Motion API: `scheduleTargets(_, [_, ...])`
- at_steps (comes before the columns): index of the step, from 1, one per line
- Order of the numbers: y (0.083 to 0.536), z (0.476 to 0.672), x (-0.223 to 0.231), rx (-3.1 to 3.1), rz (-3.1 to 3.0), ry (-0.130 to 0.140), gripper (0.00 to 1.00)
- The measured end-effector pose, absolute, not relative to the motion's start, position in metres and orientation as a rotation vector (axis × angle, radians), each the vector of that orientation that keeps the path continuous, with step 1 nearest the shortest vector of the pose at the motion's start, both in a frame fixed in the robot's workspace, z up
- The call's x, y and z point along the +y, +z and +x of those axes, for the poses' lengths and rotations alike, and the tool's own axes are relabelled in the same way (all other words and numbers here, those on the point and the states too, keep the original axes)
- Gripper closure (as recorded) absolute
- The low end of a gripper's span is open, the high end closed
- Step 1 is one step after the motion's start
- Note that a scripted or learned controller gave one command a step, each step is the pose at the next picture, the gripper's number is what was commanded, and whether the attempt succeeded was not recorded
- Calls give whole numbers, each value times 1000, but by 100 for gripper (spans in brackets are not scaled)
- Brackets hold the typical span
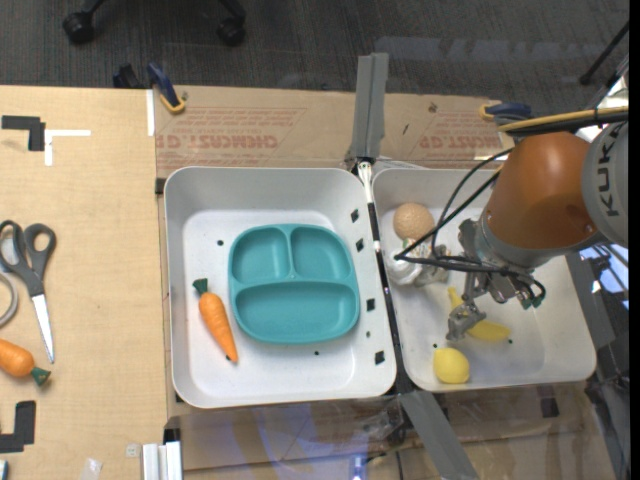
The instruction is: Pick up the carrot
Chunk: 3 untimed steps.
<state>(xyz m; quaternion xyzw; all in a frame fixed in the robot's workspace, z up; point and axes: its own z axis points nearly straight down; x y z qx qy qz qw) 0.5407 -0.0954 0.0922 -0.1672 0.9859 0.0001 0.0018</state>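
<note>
Two white bins are seen. One carrot lies in the left bin, just left of one teal divided plate. The gripper hangs in the right bin, well apart from the carrot, above a yellow piece. Finger state cannot be told. One lemon and one egg are counted there.

Glossy white plastic bins; inside the left one, a smooth matt teal plastic tray (carrot beside it looks waxy). Pale wood tabletop, printed cardboard behind.
</note>
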Motion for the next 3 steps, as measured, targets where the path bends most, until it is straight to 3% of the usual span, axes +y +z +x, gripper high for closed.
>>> scheduleTargets(1, [112,530,-222,3134,-61,-3,0])
scheduleTargets(2, [147,537,-135,3095,-510,1,0])
scheduleTargets(3, [92,511,-106,3097,-512,2,0])
